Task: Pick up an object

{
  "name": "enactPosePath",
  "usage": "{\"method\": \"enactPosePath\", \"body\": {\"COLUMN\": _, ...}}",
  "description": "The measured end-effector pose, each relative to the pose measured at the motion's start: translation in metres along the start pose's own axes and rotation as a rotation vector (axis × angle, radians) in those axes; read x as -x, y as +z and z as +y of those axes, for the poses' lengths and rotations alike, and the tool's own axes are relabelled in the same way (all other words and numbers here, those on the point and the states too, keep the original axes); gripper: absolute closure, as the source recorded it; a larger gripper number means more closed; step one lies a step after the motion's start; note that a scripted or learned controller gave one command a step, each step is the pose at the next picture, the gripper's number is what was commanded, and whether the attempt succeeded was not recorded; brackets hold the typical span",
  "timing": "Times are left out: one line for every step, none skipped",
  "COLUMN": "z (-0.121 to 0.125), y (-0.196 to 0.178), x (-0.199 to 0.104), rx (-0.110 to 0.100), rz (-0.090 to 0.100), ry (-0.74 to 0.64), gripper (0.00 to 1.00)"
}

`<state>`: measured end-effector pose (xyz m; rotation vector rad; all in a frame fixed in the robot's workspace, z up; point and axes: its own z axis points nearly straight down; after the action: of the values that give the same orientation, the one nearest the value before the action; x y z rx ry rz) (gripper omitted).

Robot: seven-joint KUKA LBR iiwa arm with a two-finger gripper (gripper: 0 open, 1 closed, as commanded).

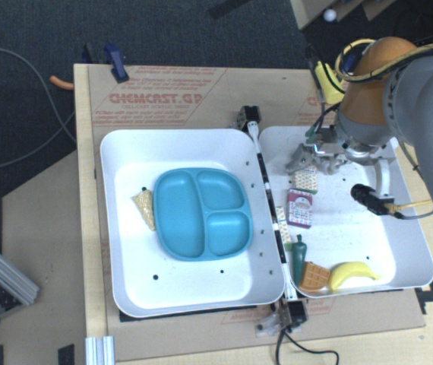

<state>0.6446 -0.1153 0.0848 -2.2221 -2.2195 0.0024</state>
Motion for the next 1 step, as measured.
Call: {"method": "enactPosePath", "body": {"z": 0.0223, "y": -0.0002, "x": -0.0136, "rx": 0.004, "rz": 0.000, "ry": -0.002, "gripper": 0.00}}
